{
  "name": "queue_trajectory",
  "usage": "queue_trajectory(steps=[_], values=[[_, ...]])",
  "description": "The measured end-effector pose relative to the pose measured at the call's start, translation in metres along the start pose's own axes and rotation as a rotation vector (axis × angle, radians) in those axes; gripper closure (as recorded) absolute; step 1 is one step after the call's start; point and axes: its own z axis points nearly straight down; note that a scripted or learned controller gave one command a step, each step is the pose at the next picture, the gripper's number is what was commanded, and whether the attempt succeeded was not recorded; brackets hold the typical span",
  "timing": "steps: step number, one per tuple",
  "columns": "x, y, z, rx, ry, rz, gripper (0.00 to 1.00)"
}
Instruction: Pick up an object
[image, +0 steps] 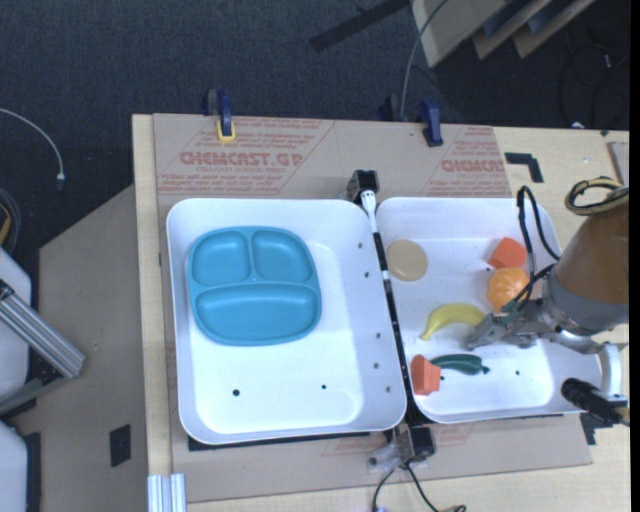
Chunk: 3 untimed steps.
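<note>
Two shallow white bins sit side by side on a brown cardboard-covered bench (300, 150), which keeps the loose pieces corralled within the arm's reach. The left white bin (340, 390) holds a blue plastic divided plate (255, 285) lying flat toward its far left. The right white bin (450, 215) carries the candidates for picking: a tan flat disc (407, 260) near the divider, a yellow toy banana (450, 318) toward the middle, an orange ball-shaped fruit (508, 288) with an orange-red block (507, 252) just behind it, a small red-orange chunk (426, 375) at the near left corner, and a dark green slender piece (462, 364) just beside that chunk.

The grey arm with its orange band (600, 262) reaches in from the right and hangs low over the right bin, with the two-finger gripper (497, 330) pointing leftward along the bin floor. Its metal fingers appear spread somewhat, and nothing can be seen between them, so it seems to have hold of nothing.

The banana lies just to the left of the fingertips, close but apparently not touching. The orange fruit sits just beyond the gripper on its far side, and the green piece is near on the front side. Judging by the direction of the fingers, the banana looks the likeliest target, and the pick is not yet made.
</note>
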Motion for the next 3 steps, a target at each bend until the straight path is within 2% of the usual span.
queue_trajectory(steps=[1, 3], values=[[-0.001, 0.001, -0.013, -0.005, -0.004, 0.0, 1.0], [-0.008, 0.01, -0.135, -0.012, -0.006, -0.003, 1.0]])
